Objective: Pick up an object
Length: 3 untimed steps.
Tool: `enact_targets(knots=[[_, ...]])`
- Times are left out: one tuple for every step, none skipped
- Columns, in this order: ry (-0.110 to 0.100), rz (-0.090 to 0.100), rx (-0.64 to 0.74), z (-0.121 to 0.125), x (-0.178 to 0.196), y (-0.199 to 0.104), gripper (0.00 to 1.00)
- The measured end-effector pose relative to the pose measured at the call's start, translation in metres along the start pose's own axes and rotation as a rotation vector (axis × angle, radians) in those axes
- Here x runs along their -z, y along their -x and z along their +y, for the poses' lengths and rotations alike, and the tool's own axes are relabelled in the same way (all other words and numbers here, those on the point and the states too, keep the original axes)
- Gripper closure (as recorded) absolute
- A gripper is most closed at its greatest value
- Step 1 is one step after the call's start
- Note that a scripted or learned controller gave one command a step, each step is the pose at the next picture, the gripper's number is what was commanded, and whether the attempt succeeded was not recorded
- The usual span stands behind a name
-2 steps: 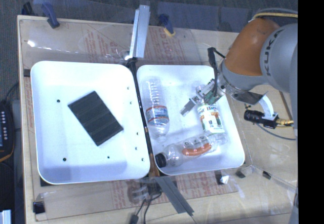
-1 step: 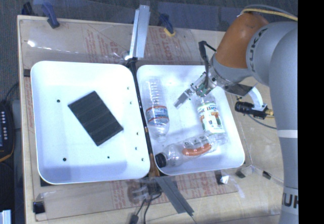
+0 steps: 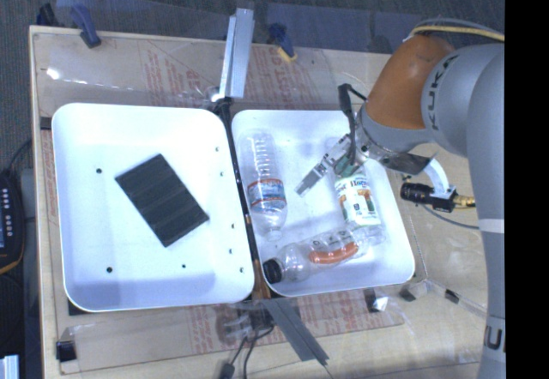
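While the claw [image 3: 330, 170] hangs over the right bin [image 3: 390, 261], fingers apart and holding nothing, 1 labelled bottle [image 3: 358, 201] lies just beside it, 1 clear bottle [image 3: 266, 184] farther left.

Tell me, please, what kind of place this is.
Probably a robotics lab or test cell. A grey arm with an orange band reaches over two white bins set on a bench with clamps. The bins hold test items: clear bottles and a dark flat pad.
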<state>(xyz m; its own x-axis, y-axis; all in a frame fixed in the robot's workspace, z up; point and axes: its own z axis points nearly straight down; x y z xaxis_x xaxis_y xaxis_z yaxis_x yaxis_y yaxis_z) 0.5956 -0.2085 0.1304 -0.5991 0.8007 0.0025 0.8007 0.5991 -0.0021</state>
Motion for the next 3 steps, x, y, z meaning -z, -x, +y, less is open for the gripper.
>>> enact_targets(knots=[[0.001,-0.001,-0.011,-0.012,0.027,-0.009,0.00],[0.002,-0.004,0.024,0.004,0.005,0.004,0.00],[0.000,0.000,0.024,-0.014,0.000,-0.010,0.00]])
